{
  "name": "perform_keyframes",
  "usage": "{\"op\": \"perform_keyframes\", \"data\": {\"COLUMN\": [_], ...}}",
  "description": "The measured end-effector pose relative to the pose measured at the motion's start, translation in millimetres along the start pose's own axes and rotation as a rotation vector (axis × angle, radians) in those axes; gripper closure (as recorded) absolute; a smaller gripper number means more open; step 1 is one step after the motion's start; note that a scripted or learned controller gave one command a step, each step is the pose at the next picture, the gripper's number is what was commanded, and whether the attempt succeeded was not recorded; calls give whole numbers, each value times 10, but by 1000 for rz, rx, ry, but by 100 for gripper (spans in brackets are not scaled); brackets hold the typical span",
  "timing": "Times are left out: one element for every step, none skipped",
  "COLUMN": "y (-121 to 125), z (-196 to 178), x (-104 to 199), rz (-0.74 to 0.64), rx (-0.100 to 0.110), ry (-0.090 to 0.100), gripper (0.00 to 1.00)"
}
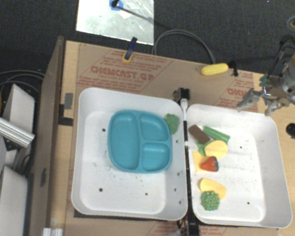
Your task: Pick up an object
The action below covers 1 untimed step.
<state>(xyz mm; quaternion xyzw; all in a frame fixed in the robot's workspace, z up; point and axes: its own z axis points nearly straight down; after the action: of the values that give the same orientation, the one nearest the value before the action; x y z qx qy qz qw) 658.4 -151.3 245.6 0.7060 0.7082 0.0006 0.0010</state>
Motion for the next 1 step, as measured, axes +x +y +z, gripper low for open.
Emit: {"op": "perform_keyframes", "data": {"y": [-323], "z": [758], "x": [303], "rz": [-2], "rx": [8], "ry": [3], "gripper": [0]}}
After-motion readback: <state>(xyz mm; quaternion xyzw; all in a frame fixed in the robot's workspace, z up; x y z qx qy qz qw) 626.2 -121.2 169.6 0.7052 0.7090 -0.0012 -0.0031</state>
